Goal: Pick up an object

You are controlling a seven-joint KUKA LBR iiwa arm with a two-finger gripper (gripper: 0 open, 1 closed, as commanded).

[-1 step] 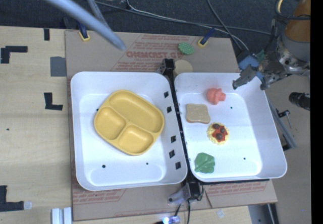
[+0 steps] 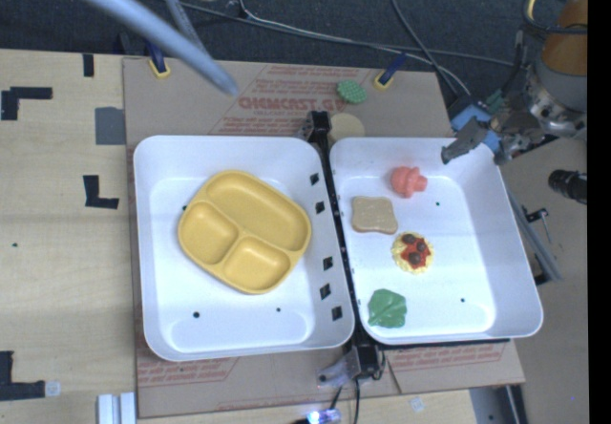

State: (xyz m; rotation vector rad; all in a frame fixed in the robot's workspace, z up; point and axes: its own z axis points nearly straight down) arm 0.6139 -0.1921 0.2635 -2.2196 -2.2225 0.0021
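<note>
The right bin point(image 2: 482, 222) holds several toy foods: a pink-red piece point(image 2: 409, 180) at the back, a tan toast slice point(image 2: 373, 215), a small pizza-like round point(image 2: 414, 252) and a green leaf shape point(image 2: 387, 307) near the front. My gripper point(image 2: 474, 139) hangs at the back right rim of that bin, above and to the right of the pink piece. Nothing shows between its dark fingers point(image 2: 459, 147).
A yellow divided plate point(image 2: 243, 229) lies in the left bin point(image 2: 162, 250). Behind the bins on the cardboard sit a green waffle-like piece point(image 2: 351, 91) and a pale disc point(image 2: 347, 125). Cables cross the dark floor at the back.
</note>
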